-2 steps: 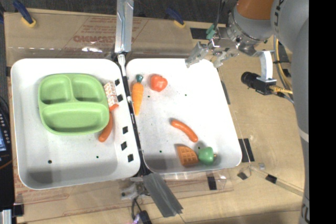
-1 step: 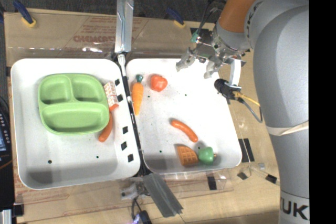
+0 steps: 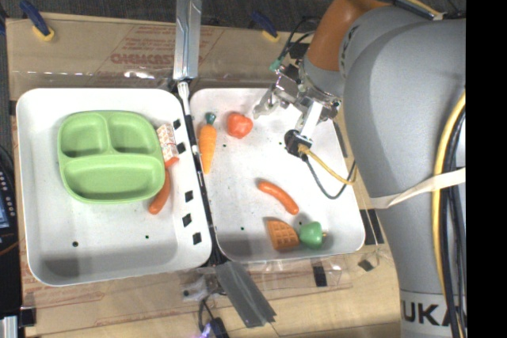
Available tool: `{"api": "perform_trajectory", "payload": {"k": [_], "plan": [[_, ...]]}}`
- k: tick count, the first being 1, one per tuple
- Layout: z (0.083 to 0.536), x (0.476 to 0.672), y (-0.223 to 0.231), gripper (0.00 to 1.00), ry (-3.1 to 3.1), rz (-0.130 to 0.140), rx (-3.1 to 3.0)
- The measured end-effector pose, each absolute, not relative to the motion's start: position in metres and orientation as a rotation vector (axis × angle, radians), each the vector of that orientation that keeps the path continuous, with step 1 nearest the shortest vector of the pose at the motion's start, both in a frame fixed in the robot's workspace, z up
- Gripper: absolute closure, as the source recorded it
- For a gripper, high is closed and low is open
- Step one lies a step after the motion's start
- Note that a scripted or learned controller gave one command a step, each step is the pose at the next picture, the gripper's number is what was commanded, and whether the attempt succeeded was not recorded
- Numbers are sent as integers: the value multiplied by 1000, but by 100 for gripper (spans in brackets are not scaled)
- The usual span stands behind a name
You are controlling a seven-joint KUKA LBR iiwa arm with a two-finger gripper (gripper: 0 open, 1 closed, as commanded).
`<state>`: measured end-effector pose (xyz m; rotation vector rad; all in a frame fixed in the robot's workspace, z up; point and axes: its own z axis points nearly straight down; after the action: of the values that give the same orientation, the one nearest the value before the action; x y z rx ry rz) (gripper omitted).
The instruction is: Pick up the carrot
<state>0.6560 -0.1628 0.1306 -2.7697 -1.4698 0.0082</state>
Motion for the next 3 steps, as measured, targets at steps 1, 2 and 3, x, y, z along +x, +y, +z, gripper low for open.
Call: {"api": "perform_trajectory", "payload": {"k": [1, 2, 3], "plan": [[122, 642, -133, 0, -561, 11, -3084], [211, 617, -196, 0, -335, 1, -3121], [146, 542, -210, 0, -333, 13, -3119]]}}
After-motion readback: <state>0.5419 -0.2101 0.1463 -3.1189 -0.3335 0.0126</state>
